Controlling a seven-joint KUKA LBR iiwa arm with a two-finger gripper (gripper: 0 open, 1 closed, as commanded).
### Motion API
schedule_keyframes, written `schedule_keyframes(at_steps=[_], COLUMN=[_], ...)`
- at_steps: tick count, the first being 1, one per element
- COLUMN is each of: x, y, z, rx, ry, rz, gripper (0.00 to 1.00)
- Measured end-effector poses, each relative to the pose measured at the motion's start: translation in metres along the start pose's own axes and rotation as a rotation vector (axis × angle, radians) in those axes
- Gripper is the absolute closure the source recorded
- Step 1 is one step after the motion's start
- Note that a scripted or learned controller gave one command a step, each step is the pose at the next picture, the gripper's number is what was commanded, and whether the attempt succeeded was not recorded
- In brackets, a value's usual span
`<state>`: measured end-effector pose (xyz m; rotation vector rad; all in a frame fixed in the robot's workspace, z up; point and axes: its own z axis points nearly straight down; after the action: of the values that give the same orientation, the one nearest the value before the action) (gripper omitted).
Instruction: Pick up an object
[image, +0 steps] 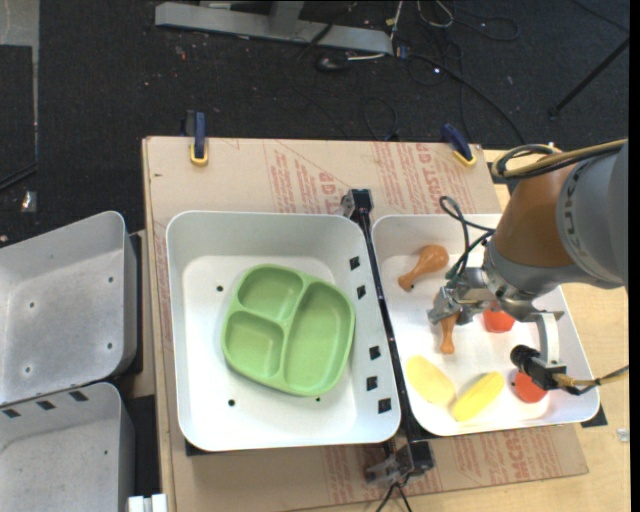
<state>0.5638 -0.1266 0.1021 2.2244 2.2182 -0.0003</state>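
My gripper (449, 306) hangs low over the middle of the right bin (572, 345). A small orange stick-shaped toy (447, 338) lies right under its tip, and I cannot tell whether they touch. A tan drumstick toy (424, 265) lies just up and left of it. A red-orange piece (498, 321) sits to the right, partly under the wrist. Two yellow pieces (430, 380) (477, 395) lie near the bin's front wall, with another red piece (529, 387) at the front right.
The left bin (200, 250) holds a green divided plate (290, 328). A black divider (372, 290) runs between the bins. The arm's grey body and orange band (545, 225) cover the right bin's far right part. Cables (548, 372) trail by the wrist.
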Motion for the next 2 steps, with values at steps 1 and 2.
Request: schedule_keyframes(at_steps=[1,2], x=[0.01,0.013], y=[0.002,0.0], z=[-0.056,-0.119], rx=[-0.005,-0.006], ry=[0.0,-0.001], rz=[-0.006,-0.006], gripper=[1.0,1.0])
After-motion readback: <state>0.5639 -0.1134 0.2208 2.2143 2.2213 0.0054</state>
